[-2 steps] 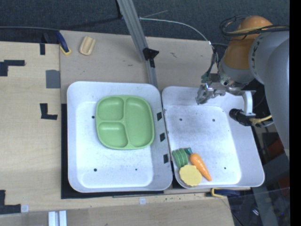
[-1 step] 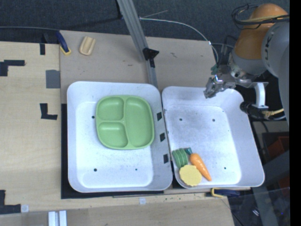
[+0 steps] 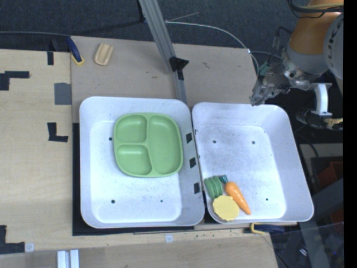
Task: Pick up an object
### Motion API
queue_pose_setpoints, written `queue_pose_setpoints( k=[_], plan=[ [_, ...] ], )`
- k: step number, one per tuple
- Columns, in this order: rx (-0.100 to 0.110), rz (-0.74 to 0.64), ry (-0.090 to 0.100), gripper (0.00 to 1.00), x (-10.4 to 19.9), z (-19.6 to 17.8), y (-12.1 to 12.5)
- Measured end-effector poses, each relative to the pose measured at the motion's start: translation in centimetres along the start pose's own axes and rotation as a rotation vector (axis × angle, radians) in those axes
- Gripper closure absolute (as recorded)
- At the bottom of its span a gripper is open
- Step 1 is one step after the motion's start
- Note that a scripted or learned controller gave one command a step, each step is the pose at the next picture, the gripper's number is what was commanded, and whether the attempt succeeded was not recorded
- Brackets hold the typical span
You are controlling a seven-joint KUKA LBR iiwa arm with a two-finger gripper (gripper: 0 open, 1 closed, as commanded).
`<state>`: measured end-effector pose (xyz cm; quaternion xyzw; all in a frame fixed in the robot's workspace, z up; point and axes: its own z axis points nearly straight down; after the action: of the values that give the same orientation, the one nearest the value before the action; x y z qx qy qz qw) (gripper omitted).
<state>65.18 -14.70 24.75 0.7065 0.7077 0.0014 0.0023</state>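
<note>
I see the arm (image 3: pixel 312 27) up at the top right, grey w/ an orange band. Its gripper (image 3: pixel 257 98) hangs just past the far rim of the right bin (image 3: pixel 279 149), near that bin's back edge. It's small and dark from here, so I can't tell how it stands or if it's got anything.

The things to pick are in the right bin, down in the near left corner. There's a toy carrot (image 3: pixel 237 197), orange, lying on a slant. Next to it is a yellow round piece (image 3: pixel 226 207), touching the carrot's low side. A green piece (image 3: pixel 214 185) sits just behind them, by the bin's left wall. All 3 are bunched close together and well apart from the gripper.

The left bin (image 3: pixel 95 149) has a green plate (image 3: pixel 148 144) w/ 3 parts, lying flat toward the back.

On the bench behind the bins I see a small tan thing (image 3: pixel 103 54) and a grey pole (image 3: pixel 162 32) that slants down to where the 2 bins meet.
</note>
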Motion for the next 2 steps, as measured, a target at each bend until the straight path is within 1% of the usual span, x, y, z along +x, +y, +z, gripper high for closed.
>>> queue_pose_setpoints(
  k=[1,2],
  plan=[
    [0.008,-0.004,0.002,1.00,5.6,1.0,-2.3],
    [0.009,-0.004,0.003,1.00,10.5,2.2,-3.8]
  ],
)
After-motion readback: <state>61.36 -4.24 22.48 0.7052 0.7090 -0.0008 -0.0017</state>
